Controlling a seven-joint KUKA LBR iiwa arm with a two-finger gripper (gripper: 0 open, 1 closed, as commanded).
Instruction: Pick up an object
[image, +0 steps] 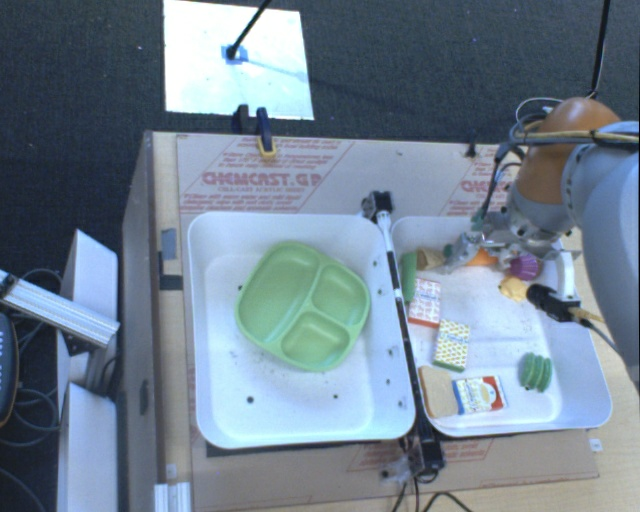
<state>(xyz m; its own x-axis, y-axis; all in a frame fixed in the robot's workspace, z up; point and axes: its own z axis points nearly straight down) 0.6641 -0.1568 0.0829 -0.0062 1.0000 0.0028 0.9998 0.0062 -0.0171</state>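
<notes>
You're looking at a robotics lab: a plywood bench (300, 165) on dark carpet (80, 100), two white bins (215, 400) clamped together, cables (420, 485) trailing at 6 o'clock, an aluminium rail (55, 305) at 9 o'clock.

A dark, speckled carpet floor (80, 90) surrounds the bench. At twelve o'clock a pale square sheet (238, 60) lies on it, brightly lit. The bench top is a brown board with red printed lettering (262, 178). At nine o'clock stand white boxy panels (88, 300) and a silver metal bar (55, 308).
</notes>
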